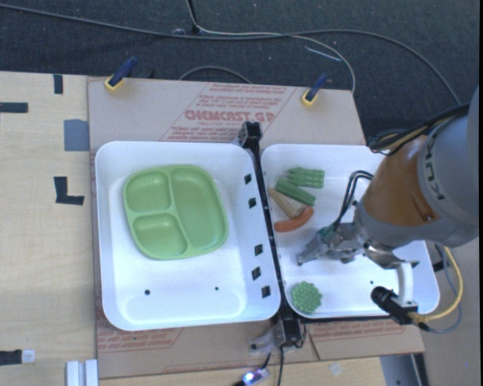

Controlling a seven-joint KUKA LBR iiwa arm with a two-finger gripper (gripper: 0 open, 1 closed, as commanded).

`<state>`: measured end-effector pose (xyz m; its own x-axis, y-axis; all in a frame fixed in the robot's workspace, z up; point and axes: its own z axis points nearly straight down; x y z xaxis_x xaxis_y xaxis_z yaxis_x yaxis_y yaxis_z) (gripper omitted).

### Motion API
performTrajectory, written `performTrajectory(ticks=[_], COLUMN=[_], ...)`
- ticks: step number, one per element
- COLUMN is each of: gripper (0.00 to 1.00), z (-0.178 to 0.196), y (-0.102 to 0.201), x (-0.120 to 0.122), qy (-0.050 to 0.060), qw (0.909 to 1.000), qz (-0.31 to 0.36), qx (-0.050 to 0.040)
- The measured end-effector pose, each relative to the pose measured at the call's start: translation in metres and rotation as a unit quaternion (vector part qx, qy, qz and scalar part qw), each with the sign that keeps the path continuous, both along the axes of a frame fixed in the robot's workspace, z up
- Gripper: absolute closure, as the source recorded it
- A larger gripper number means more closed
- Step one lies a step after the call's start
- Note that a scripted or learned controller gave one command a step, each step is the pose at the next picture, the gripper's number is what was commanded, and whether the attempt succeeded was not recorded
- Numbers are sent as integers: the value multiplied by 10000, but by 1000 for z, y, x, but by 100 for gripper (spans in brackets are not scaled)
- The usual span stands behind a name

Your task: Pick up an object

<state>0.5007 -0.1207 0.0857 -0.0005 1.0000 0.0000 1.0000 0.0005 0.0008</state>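
In the right bin (402, 300), a small pile of toy food lies at the upper left: two green pieces (302, 183), a tan wedge (286, 204) and an orange sausage (293, 221). A round, bumpy green object (307, 296) rests near the bin's front left corner. My gripper (312, 253) hangs low over the middle of this bin, pointing left, just right of the sausage and above the round green object. Nothing is visible between its fingers.
The left bin (117, 296) bears a light green divided plate (175, 211). A black divider with clips (262, 240) runs between the bins. The arm's grey body and orange band (402, 191) cover the right bin's right side. Yellow-blue clamps (121, 73) hold the cardboard at the back.
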Motion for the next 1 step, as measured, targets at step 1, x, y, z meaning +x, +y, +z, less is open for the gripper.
performTrajectory(ticks=[1], gripper=[100], z=[10], y=[-1], x=[0], qy=[-6], qw=[10000], qz=[-1], qx=[-13])
